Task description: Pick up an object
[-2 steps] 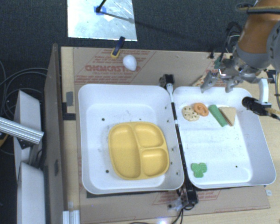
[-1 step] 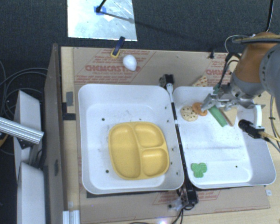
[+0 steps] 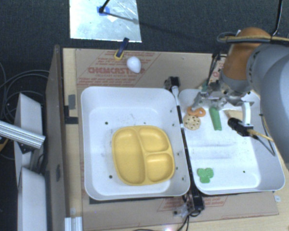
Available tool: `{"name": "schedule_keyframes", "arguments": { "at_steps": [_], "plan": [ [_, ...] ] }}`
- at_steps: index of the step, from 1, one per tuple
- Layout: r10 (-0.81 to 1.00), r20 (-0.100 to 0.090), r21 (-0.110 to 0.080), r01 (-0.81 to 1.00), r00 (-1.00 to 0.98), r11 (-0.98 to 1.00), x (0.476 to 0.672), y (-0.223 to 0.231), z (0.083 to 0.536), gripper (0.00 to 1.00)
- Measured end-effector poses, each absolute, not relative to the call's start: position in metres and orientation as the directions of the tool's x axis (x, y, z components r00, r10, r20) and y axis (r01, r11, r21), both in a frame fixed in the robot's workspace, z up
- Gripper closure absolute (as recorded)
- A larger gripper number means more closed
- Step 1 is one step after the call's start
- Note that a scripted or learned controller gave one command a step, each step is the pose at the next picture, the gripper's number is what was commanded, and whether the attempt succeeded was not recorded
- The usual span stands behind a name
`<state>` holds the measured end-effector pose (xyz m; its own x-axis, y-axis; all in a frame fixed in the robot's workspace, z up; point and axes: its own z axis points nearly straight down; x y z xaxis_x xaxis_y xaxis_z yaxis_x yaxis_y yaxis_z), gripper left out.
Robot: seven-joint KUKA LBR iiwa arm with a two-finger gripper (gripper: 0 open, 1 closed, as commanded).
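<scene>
The gripper (image 3: 213,101) hovers over a green stick (image 3: 215,118), finger state unclear; the crowding orange ring (image 3: 197,112) could spoil a grasp.

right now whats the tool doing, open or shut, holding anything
tool: low over the far end of the right bin, close to the green stick and orange ring; open or shut cannot be told, and no grasp is visible.

My own arm (image 3: 274,66) runs off the right edge and covers the far right corner of the right bin (image 3: 231,172).
</scene>
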<state>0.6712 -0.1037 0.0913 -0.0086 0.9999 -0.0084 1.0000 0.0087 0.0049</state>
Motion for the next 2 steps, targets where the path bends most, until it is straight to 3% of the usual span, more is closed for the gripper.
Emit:
{"name": "schedule_keyframes", "arguments": {
  "at_steps": [1,2],
  "plan": [
    [1.0,-0.008,0.01,1.0,-0.004,0.004,0.672,-0.089,0.091,0.0],
    [1.0,-0.007,0.017,1.0,-0.005,0.005,0.674,-0.088,0.104,1.0]
  ]
}}
